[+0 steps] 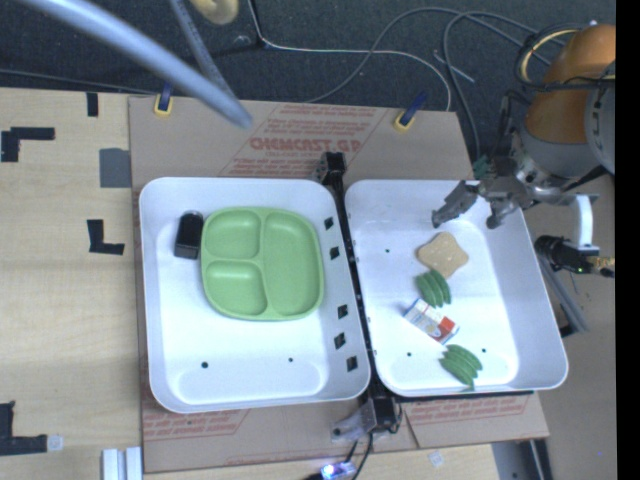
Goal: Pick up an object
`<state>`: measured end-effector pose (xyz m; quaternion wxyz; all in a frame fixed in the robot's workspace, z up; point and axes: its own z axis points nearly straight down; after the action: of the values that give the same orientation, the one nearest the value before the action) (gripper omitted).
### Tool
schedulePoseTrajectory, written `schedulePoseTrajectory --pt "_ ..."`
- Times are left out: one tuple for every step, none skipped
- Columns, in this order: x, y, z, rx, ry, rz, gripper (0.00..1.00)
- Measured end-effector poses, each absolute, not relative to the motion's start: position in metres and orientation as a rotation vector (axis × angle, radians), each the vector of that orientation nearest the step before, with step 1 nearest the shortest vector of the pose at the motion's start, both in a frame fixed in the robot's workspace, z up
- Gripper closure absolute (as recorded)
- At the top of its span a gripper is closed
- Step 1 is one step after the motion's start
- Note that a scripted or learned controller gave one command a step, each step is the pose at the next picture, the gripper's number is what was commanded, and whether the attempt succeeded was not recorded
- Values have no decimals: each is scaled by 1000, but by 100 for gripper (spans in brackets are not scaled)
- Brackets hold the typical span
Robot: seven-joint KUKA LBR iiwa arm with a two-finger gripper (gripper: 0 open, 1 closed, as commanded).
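Observation:
In the right bin (385, 353) lie a tan slice of bread (443, 254), a green pod-shaped piece (434, 287), a small red and white packet (432, 321) and a second green pod (461, 362). My gripper (470, 208) hangs over the bin's upper right corner, above and just right of the bread. Its two fingers are spread apart with nothing between them. The grey arm with its orange band (570, 78) reaches in from the right.
The left bin (165, 363) holds a green divided plate (263, 264) and a small black block (188, 235) beside it. Black clips run along the seam between the bins. Cables trail across the dark floor behind the bench.

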<state>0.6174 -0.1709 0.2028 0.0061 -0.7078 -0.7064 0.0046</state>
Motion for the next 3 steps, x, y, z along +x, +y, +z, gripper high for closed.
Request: schedulePoseTrajectory --pt "621 -171 211 -2220 -2222 2 0" --pt "617 -164 165 -2217 -2220 7 0" --pt "611 -168 120 -2218 -2221 7 0"
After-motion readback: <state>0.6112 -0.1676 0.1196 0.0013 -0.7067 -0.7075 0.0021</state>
